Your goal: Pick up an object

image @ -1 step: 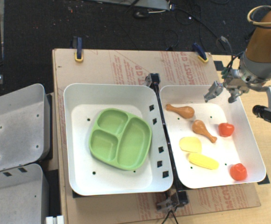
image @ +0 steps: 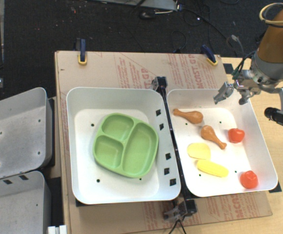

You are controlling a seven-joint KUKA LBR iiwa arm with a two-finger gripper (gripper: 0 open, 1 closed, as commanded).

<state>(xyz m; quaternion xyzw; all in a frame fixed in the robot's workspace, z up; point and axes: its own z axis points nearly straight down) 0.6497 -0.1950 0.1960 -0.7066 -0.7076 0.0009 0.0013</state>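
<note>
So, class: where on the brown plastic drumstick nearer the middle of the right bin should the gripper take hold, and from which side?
Grip the brown plastic drumstick across its thin bone end, at its lower right, coming straight down from above. It lies flat and slanted, and the narrow shaft probably fits between two fingers better than the rounded meaty end. The red tomato sits close beside that end, so close the fingers across the shaft.

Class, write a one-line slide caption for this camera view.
End effector open above right bin's far edge; drumsticks, tomatoes inside; green divided plate in left bin.
</note>
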